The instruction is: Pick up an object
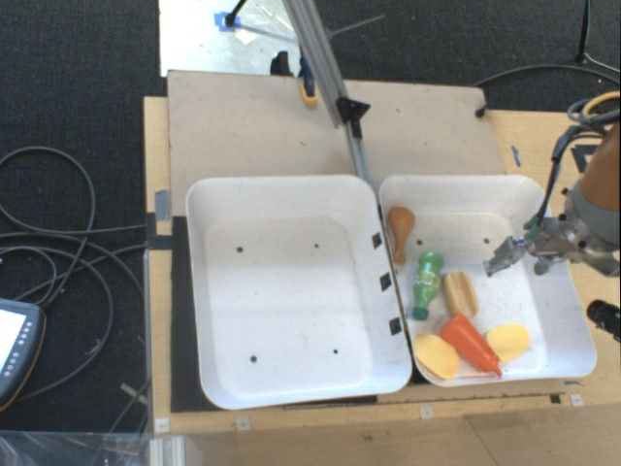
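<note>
- Reaching in from the right, the grey arm (600,197) holds its gripper (519,252) over the right bin (485,197), above the bin's bare floor near its right wall.
- Whether the gripper's fingers are spread or pressed together cannot be told at this size; nothing shows between them.
- The candidate objects all lie in the right bin, in its left and lower part, apart from the gripper.
- A brown drumstick-shaped toy (400,229) lies against the bin's left wall, toward the top.
- A green bottle (426,283) lies below it, tilted, with its cap end pointing down-left.
- A tan hot-dog bun (459,293) sits just beside the bottle on its right.
- An orange carrot (470,342) lies below the bun, its tip pointing down-right.
- A yellow piece (437,355) rests left of the carrot at the bin's lower edge, and a second yellow piece (508,339) rests on the carrot's right.
- The left bin (281,289) sits alongside, its rim touching the right bin's rim.
- Both bins rest on a bench (320,124) covered by a pale board.
</note>
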Action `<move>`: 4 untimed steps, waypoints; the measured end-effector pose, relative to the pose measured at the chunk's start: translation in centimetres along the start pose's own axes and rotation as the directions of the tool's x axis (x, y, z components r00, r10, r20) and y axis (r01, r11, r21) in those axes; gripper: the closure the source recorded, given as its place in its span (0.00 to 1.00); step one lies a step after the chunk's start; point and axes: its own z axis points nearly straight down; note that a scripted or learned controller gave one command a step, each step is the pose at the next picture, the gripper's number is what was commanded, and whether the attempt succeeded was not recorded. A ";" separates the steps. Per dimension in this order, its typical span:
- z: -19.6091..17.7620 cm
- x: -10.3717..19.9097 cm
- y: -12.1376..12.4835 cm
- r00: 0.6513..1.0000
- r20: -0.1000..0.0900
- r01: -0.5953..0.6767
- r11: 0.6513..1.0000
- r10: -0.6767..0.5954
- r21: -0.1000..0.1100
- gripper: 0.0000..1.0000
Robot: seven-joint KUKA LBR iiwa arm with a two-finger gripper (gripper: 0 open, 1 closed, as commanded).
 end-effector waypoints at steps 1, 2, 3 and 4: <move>4.5 -0.3 0.7 1.000 0.000 0.000 1.000 0.000 -0.001 0.00; 9.7 -0.2 0.7 1.000 -0.001 0.001 1.000 -0.001 0.001 0.00; 8.3 -0.3 0.8 1.000 0.001 0.001 1.000 -0.001 -0.006 1.00; 2.4 -0.7 0.2 1.000 0.003 0.001 1.000 -0.001 -0.009 1.00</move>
